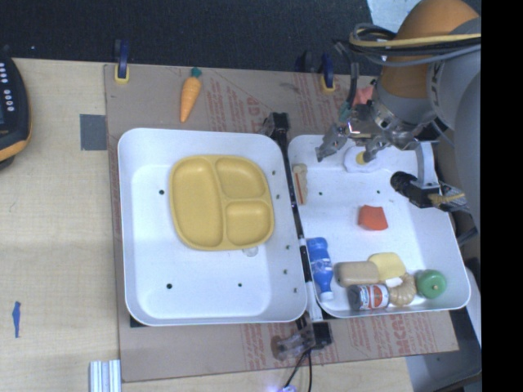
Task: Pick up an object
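Hovering at the far end of the right bin, the gripper has wide, empty jaws; nothing is picked yet. Red block lies just nearer, untouched.

I see a light wooden bench top with a big sheet of brown cardboard on it. Blue clamps hold the sheet at the far edge. A small grey square patch sits near it. Behind the bench, the floor is dark.
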`<state>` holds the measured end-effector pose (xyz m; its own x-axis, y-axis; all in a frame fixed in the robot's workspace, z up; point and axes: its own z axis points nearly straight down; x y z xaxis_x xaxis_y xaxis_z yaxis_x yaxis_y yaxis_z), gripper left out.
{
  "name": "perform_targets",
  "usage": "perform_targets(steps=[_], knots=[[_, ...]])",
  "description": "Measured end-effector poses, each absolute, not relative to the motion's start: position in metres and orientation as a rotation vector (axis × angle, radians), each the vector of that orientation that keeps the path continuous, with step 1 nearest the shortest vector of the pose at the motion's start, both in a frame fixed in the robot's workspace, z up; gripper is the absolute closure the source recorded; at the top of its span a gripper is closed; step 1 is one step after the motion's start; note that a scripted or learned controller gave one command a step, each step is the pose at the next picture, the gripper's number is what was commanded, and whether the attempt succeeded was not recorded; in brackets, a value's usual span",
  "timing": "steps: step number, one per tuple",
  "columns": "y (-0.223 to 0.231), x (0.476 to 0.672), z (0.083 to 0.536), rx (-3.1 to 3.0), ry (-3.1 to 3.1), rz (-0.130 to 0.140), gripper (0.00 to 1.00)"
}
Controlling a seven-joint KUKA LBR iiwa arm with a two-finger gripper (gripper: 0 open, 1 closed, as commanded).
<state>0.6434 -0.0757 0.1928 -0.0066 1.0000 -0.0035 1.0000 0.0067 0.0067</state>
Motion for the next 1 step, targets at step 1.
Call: perform_targets(steps=[1], knots=[[-0.0863,0.6083,0.1918,2.221,2.227,-0.008,0.0]])
